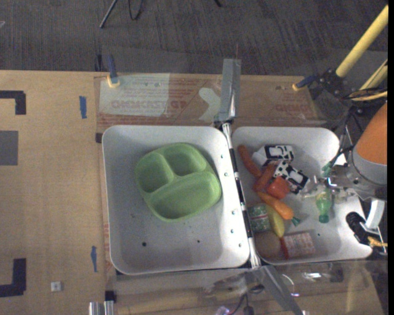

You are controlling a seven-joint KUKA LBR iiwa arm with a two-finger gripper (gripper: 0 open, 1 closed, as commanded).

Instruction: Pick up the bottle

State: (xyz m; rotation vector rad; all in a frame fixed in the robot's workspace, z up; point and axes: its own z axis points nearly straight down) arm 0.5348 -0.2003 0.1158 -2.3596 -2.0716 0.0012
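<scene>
Tan cardboard-covered tabletop [49,203], two shallow white bins. Left bin [123,246] holds a green divided plastic plate [178,181]. Small green plastic bottle [323,206] lies in right bin [320,138] around 4 o'clock, jaws [332,184] just above it, grip state unclear.

Up top there's dark grey carpet [184,31] with tripod legs [120,9] standing on it. Below it lies the tan cardboard-covered bench [49,203], with blue tape strips [82,106] and black corner marks [15,101].
</scene>
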